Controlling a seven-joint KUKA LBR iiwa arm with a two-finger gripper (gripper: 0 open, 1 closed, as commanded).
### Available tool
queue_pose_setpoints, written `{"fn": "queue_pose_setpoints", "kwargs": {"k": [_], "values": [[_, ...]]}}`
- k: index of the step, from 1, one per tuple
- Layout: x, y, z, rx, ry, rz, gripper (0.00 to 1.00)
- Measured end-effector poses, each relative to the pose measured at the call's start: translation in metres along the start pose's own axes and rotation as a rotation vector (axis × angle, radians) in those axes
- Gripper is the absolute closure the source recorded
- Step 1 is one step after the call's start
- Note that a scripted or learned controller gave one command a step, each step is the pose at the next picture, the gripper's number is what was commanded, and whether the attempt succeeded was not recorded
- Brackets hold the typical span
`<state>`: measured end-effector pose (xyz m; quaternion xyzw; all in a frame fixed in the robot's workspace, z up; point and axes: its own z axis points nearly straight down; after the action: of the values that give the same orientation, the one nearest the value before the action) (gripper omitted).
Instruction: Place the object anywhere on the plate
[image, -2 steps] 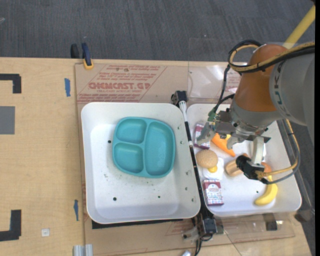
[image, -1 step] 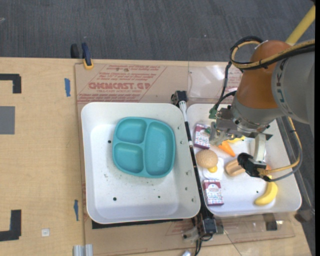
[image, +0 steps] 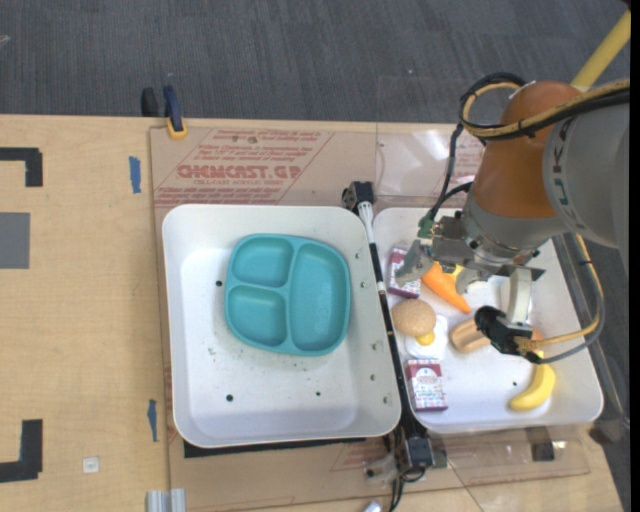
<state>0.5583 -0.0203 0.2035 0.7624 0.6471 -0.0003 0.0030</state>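
The grey arm (image: 590, 170) comes in from the right edge of the camera view and bends down over the right bin (image: 575, 395), its orange band (image: 520, 150) sitting above the wrist and hiding much of the bin's upper half. Dark and yellow cables loop around the band and trail down toward the bin's right side. The end effector (image: 478, 272) hangs low over the upper middle of the right bin, right above an orange carrot-like piece (image: 445, 286); whether it is apart or together cannot be told from here, and nothing can be seen clamped in it. Around it lie a purple-and-white packet (image: 406, 272) against the bin's left wall, a round tan bun (image: 413, 317) just below it, a tan bread-like piece (image: 467, 334) near the centre, a small red-and-white carton (image: 427, 384) by the lower left corner, and a yellow banana (image: 533, 388) toward the lower right. The teal plate (image: 288, 294), with three compartments, rests in the left bin (image: 200, 400), a little above its centre, well apart from all these things. Both bins sit side by side on a cardboard sheet (image: 250, 165) on the surface (image: 70, 300).
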Motion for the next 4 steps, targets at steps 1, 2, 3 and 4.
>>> {"fn": "queue_pose_setpoints", "kwargs": {"k": [1,2,3,4], "values": [[-0.035,-0.011,0.02,0.011,0.005,-0.232,0.0],[0.001,-0.065,0.019,0.013,0.008,-0.092,0.0],[-0.001,-0.064,0.01,0.01,0.004,-0.091,1.0],[-0.001,-0.064,0.01,0.011,0.005,-0.09,0.0]]}}
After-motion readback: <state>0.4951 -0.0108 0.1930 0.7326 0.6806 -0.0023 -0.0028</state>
